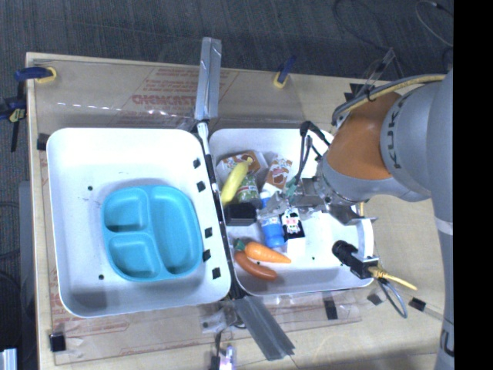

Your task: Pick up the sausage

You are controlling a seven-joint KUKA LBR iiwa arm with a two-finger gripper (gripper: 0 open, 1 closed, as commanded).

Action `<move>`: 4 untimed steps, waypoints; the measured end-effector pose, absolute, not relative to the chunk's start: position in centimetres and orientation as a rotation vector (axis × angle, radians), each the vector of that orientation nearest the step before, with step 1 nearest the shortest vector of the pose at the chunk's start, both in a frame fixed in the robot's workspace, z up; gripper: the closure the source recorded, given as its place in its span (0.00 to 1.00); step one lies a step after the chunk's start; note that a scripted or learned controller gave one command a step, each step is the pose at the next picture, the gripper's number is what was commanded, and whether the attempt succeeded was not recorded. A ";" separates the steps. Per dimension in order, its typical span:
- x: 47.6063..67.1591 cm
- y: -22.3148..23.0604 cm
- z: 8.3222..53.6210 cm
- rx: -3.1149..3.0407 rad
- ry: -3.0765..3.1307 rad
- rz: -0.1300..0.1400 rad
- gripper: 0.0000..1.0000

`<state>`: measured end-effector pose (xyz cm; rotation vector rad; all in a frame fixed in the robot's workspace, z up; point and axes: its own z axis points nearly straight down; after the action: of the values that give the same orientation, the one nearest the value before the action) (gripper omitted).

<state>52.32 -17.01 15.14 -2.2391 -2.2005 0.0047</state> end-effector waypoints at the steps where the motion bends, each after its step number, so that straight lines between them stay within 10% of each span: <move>1: 59.3 -16.4 29.1 -2.254 -2.189 0.001 0.00; 2: 52.0 -18.6 22.5 -2.269 -2.170 0.004 0.00; 3: 65.0 -18.0 25.2 -2.051 -2.381 0.001 0.00; 4: 54.9 -19.9 17.1 -1.924 -2.482 0.002 0.00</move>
<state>54.86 -19.88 17.13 -1.9243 -2.4821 0.0021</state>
